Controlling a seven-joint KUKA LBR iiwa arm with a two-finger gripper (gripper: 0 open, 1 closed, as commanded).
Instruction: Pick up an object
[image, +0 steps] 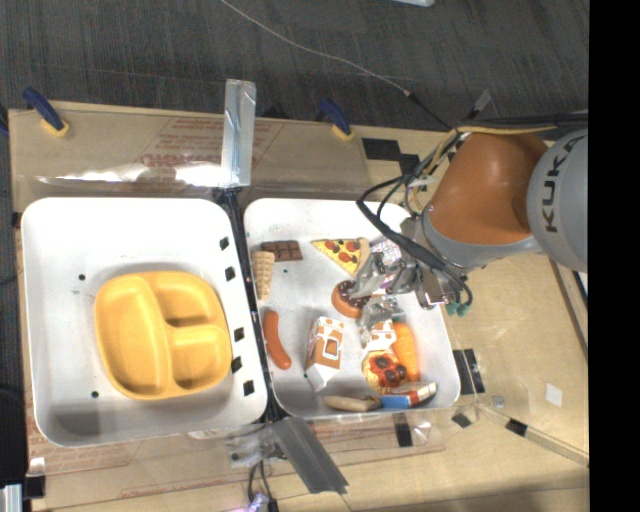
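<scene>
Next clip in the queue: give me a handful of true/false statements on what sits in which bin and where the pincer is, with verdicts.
1. The yellow tray lies in the left bin. True.
2. The pizza slice lies in the left bin. False: it is in the right bin.
3. The pincer is over the right bin. True.
4. The sausage is on the tray. False: it lies in the right bin, near its left wall.
5. The cone is beside the chocolate. True.

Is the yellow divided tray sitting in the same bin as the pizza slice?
No, the yellow tray lies in the left bin; the pizza slice is in the right bin.
</scene>
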